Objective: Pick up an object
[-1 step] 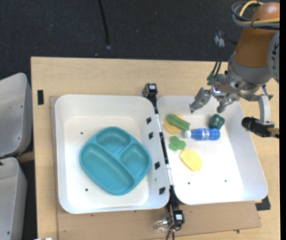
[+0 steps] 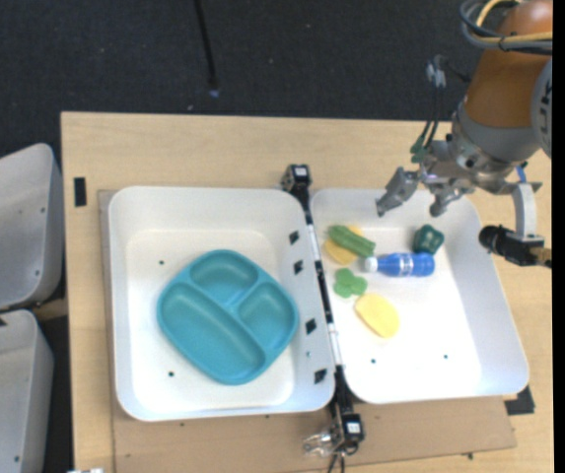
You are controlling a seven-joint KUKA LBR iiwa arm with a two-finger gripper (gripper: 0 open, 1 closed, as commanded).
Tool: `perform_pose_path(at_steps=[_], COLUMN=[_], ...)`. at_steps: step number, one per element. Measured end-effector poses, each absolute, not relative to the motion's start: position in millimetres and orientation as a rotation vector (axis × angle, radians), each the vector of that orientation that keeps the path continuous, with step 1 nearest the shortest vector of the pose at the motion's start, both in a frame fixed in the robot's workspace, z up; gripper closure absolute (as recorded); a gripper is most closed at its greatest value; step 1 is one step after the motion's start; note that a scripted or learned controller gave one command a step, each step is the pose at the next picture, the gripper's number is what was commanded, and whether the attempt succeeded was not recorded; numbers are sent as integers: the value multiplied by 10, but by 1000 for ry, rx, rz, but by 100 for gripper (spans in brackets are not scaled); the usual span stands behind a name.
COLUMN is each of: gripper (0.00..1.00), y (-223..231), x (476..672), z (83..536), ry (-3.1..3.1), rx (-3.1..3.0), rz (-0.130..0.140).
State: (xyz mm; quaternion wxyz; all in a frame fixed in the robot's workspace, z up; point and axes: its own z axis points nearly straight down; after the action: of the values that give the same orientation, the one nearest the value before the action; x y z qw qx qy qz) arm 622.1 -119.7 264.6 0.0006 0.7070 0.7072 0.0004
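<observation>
Overhead, pale wooden bench (image 2: 213,151) amid dark carpeted floor (image 2: 262,37).

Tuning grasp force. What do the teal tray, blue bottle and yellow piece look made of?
Teal tray: looks like rigid molded plastic, smooth with a soft sheen, compartments formed in one piece. Blue bottle: probably hard plastic, glossy, with a white band at one end. Yellow piece: smooth, rounded and matte, likely plastic or rubber toy food; the camera view cannot settle which.
</observation>
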Motion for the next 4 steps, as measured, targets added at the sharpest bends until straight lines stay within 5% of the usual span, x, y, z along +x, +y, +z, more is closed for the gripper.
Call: perform_pose_path(at_steps=[3,4], gripper=[0,100], y=[-1181,-1189], x=[6129,6109], z=[1092,1160], ry=[2210,2206], rx=[2221,2233], rz=[7,2])
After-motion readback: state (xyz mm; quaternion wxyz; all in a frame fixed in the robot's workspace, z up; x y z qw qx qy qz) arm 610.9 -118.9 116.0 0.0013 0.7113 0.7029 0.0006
